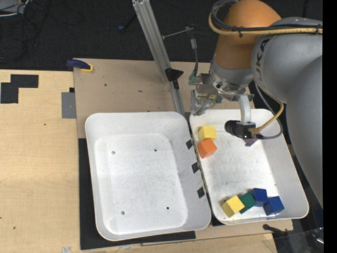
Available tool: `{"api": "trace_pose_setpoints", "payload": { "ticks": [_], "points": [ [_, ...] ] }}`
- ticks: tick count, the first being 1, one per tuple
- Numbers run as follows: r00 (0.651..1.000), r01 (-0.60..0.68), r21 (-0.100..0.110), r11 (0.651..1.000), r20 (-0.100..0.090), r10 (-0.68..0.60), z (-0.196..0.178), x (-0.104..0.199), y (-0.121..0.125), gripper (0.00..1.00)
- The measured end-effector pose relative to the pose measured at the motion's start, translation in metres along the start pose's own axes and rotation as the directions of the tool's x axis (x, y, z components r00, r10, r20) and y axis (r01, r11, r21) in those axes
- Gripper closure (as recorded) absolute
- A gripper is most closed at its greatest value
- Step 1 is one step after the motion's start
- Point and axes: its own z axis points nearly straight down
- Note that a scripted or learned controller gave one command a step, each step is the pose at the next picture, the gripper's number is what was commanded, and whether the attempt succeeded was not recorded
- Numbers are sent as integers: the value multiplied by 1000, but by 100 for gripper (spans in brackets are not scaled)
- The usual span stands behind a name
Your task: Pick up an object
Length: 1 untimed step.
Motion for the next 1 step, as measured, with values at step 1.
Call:
{"api": "trace_pose_setpoints", "payload": {
  "ticks": [1],
  "points": [
    [1000, -1, 4, 1000, 0, 1, 14, 55, 0, 100]
  ]
}}
